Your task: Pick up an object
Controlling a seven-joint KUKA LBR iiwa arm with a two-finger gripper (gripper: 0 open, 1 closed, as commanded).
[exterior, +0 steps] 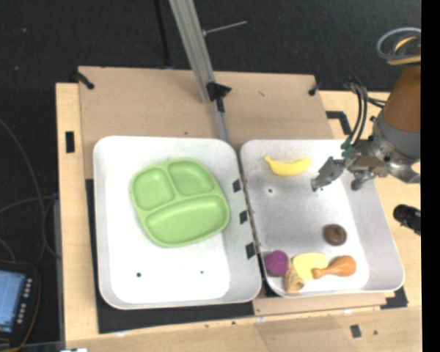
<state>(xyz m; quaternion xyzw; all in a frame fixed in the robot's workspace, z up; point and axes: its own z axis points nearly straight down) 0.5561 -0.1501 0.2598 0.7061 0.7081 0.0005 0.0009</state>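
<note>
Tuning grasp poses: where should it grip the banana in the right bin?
Grip the banana across its middle, coming straight down. It lies flat, long axis left-right, ends curving upward in the view, with bare bin floor around it. The gripper hovers just to its right.

Dark, speckled floor all around, carpet perhaps, though too dim to be sure. At centre, a pale wooden bench with black brackets at its far corners. From the far edge of the bench, a slanting grey metal post rising out of the top of the view. Thin cables trailing over the floor on the left. In the near left corner, a small lit screen. Even, flat lighting.
</note>
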